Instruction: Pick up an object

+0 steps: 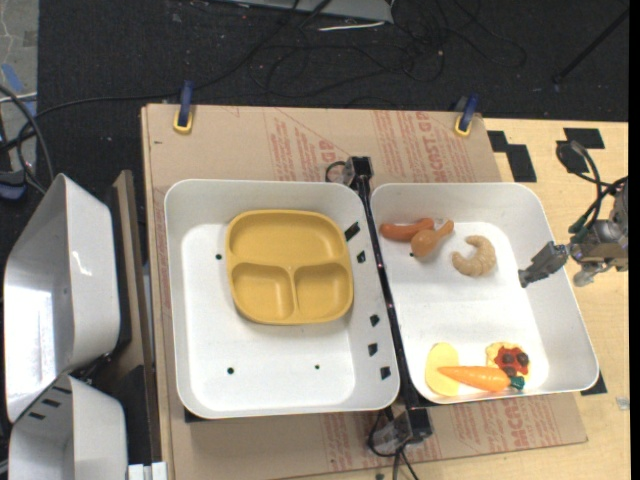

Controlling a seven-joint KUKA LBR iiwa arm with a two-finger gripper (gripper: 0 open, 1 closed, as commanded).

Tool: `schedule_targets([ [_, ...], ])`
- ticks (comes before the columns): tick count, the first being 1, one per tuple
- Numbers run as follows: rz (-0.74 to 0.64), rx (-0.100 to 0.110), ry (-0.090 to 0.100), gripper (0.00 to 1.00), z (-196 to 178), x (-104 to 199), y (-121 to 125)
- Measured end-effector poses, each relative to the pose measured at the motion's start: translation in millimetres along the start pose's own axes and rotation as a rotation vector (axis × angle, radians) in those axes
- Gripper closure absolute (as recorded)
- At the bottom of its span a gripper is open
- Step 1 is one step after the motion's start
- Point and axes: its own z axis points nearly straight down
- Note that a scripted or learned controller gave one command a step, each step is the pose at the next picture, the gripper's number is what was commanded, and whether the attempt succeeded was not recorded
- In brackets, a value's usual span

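Right bin [470,328] holds toy food: croissant [476,256] upper middle, sausage [404,230] touching chicken drumstick [430,239] at top, carrot [473,376] over yellow piece at bottom. Gripper [560,259] at bin's right rim, grasping nothing, jaw state unclear. Left bin: yellow divided plate [290,266].

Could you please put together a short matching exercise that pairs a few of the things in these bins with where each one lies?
Things:
1. yellow divided plate
2. croissant
3. carrot
4. hand

Places:
A. near the front edge of the right bin
B. at the right bin's right rim
C. in the left bin
D. in the back half of the right bin, beside the sausage

Pairs: 1-C, 2-D, 3-A, 4-B
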Motion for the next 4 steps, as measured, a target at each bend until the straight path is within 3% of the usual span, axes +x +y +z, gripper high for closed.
schedule_targets([
  [1, -0.003, -0.008, -0.002, 0.0, -4, 0, 2],
  [4, 0.0, -0.003, 0.0, 0.0, 152, 11, -6],
])
